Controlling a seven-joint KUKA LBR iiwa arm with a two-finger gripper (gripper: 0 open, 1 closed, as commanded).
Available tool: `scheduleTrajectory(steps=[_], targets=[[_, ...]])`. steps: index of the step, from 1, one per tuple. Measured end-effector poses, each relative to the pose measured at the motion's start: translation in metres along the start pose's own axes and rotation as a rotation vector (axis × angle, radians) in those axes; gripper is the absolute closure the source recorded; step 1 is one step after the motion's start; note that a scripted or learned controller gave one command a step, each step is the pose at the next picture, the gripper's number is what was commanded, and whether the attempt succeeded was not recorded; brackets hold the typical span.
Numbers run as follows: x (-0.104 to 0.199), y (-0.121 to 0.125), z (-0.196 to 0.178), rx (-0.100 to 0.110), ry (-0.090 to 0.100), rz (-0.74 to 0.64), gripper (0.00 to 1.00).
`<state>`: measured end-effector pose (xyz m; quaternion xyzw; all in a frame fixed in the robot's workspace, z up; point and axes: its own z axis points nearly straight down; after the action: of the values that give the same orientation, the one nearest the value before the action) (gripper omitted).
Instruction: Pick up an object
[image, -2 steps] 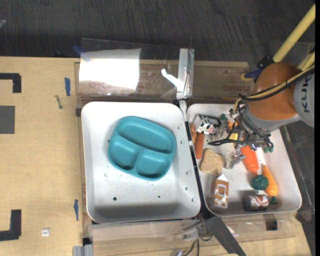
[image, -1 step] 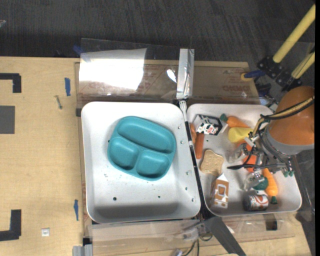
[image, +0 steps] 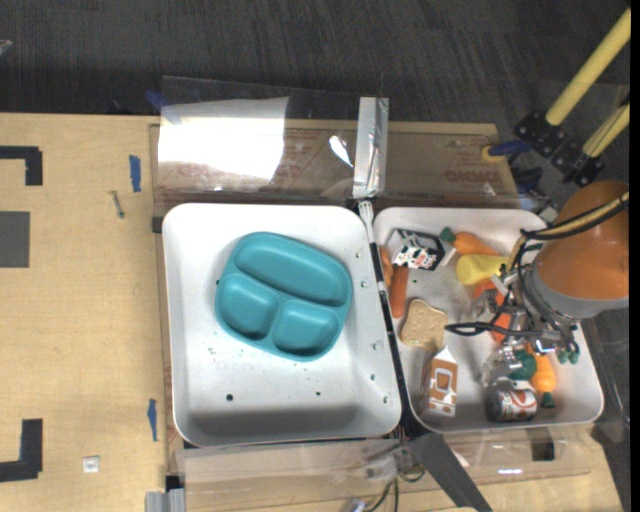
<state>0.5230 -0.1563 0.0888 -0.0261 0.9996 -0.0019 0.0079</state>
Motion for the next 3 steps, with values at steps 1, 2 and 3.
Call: scheduleTrajectory(steps=[1,2,3], targets=[[-0.009,0.002,0.001,-0.002,0.009,0.082,0.00],[0.029,-0.034,-0.005,0.006,-0.032,-0.094,0.00],[0.033,-0.034,-0.009,0.001,-0.014,-0.095,1.00]])
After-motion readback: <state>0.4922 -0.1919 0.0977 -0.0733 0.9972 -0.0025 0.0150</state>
